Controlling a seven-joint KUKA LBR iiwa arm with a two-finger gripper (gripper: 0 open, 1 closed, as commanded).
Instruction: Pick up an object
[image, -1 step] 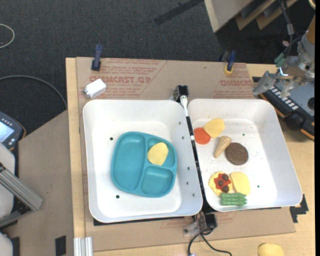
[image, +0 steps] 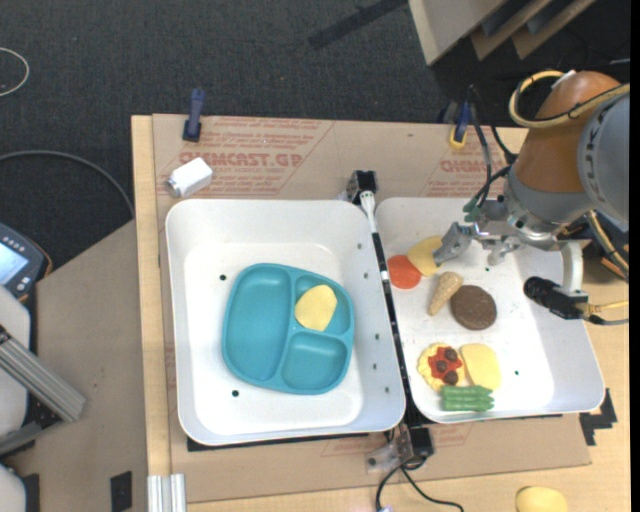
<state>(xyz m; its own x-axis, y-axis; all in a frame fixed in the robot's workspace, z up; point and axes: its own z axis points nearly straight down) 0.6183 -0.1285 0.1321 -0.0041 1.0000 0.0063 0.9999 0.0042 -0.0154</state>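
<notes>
You've got two white bins side by side: left bin (image: 200, 300) holds a teal divided plate (image: 285, 330) w/ a pale yellow piece (image: 317, 307) in its upper-right compartment. Right bin (image: 560, 370) has the toy food. The arm (image: 570, 130), grey w/ orange band, comes in from the right over that bin's top half.

Gripper (image: 478, 238) sits low near the bin's upper left; can't tell if fingers are apart or together.

Nearest items: a yellow piece (image: 426, 255) just left of and below the gripper, touching a red-orange round piece (image: 404, 272). Tan cone (image: 443, 291) just below, brown disc (image: 473, 307) beside it. Nothing visibly between the fingers.
</notes>
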